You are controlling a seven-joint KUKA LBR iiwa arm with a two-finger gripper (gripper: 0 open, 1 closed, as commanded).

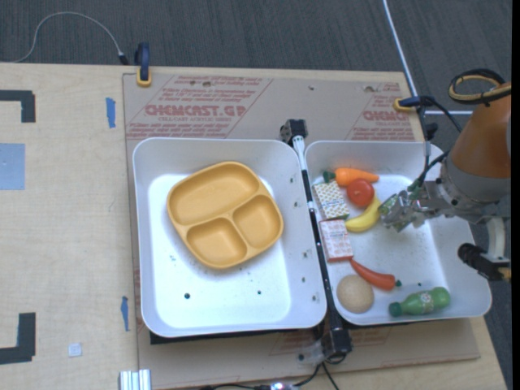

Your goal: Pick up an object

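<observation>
The right bin holds several toy foods: an orange carrot, a red tomato, a yellow banana, a red chili pepper, a beige round piece, a green bottle and two small printed packets. My gripper reaches in from the right and sits low in the bin, just right of the banana's tip. Nothing shows between its fingers.
The left bin holds a yellow three-compartment plate. A black clamp sits at the back of the divider between the bins. Bare white floor lies in the right bin's right half and along the left bin's front.
</observation>
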